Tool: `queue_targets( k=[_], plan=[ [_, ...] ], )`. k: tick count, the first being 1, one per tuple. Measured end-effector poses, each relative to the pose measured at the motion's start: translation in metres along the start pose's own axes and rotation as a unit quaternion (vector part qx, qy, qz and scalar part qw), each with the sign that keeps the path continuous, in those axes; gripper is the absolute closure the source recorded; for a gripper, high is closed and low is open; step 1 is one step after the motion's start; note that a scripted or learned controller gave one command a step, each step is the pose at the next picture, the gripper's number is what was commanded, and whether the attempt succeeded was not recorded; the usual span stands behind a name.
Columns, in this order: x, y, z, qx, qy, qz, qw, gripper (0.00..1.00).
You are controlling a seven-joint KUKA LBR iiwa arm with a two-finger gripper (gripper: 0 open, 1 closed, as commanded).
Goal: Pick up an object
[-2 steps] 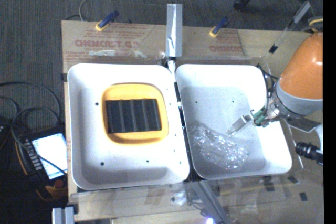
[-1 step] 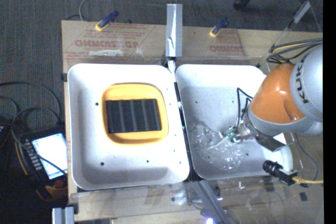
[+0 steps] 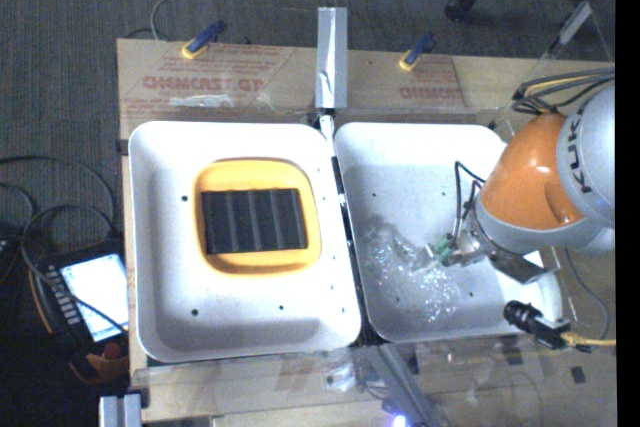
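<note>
Nearest me, in the front half of the right bin [image 3: 400, 175], lay a scatter of crumpled clear plastic [image 3: 408, 277], glinting against the white floor. The gripper [image 3: 446, 252] was down low at that plastic's right edge, reaching in from the right under the arm's orange band [image 3: 528, 183]. Whether it was spread or pressed together I could not tell from where I stood, nor whether it actually touched the plastic. Nothing that I could see was caught in it. Over in the left bin [image 3: 160, 177], about the middle, a yellow tray [image 3: 260, 253] with a black ribbed panel sat flat, well apart from the gripper. Beyond both bins ran a sheet of printed cardboard [image 3: 230, 80], held by two blue-and-yellow clamps [image 3: 203, 39], with a metal post [image 3: 331, 50] standing between the bins at the far edge.
</note>
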State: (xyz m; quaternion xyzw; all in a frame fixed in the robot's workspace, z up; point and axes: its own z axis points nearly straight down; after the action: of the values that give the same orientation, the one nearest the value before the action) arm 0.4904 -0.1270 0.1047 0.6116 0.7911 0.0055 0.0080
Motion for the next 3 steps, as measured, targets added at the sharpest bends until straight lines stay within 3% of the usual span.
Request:
queue_targets(
  k=[1, 2, 3],
  plan=[
    [-0.011, 0.046, -0.161, 0.009, 0.000, 0.049, 0.9988, 1.00],
    [-0.011, 0.045, -0.161, 0.009, 0.001, 0.049, 0.9988, 0.00],
    [0.053, 0.014, -0.095, 0.011, 0.003, 0.075, 0.9971, 0.00]
  ],
)
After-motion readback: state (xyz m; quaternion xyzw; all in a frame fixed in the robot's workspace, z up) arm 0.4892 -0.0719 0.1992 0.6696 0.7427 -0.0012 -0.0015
